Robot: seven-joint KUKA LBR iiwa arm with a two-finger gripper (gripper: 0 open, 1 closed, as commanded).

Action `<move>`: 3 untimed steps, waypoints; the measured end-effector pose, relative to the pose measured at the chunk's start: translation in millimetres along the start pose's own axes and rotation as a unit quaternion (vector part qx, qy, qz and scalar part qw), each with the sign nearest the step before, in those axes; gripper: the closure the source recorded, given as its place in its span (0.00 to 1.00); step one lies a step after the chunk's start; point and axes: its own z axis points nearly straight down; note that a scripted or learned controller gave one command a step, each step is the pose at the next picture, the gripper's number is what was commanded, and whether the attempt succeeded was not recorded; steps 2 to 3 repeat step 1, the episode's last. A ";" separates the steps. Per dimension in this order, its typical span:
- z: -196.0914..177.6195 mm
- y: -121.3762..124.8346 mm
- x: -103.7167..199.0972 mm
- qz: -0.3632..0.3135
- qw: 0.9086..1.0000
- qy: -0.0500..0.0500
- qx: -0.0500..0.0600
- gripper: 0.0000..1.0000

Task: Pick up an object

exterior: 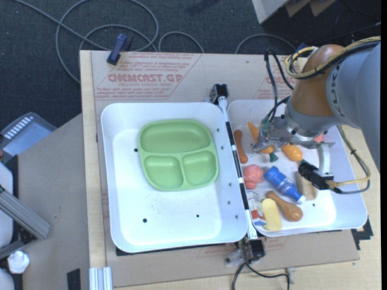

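Observation:
The right bin [347,213] holds several toy food pieces. A long orange sausage [240,147] lies by its left wall, with a pink lump [254,174] below it. A blue bottle [282,183], a brown piece [286,205] and a yellow piece [271,214] sit toward the front. An orange piece [292,153] lies under the wrist. My gripper [265,142] is down in the upper left part of this bin, among small orange and green bits [273,157]. What it touches is hidden by the wrist.
The left bin [121,210] carries a green divided plate [178,154]. A black clip [219,92] sits at the top of the wall between the bins. The grey arm [351,77] and its cables cover the right bin's upper right.

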 end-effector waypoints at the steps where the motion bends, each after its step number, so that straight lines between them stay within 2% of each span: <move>1: -90.8 -11.7 59.3 -0.001 1.000 0.001 0.001 1.00; 3: -90.8 -11.7 59.3 -0.001 1.000 0.001 0.001 1.00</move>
